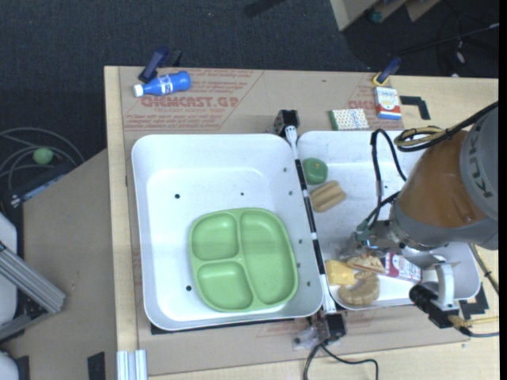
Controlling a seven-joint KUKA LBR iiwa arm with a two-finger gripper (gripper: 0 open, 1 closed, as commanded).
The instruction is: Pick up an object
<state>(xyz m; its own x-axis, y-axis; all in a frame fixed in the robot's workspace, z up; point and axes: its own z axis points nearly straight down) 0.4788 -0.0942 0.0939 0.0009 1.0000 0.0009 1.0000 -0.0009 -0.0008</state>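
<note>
A: How is the light here?

B: Even and fairly bright, coming from overhead. The two shallow white plastic bins [158,212] are nearly washed out, with little surface detail on their floors.

A: Any shadows?

B: Soft ones only. The green three-compartment plastic tray [242,258] casts a faint grey edge on the bin floor, and the grey arm with its orange band [444,192] darkens the right bin beneath it.

A: Sharpness?

B: Modest. The red print on the pale brown cardboard bench top [190,97] is fuzzy, and the small things under the arm blur together. The dark carpet [119,14] looks grainy
</note>
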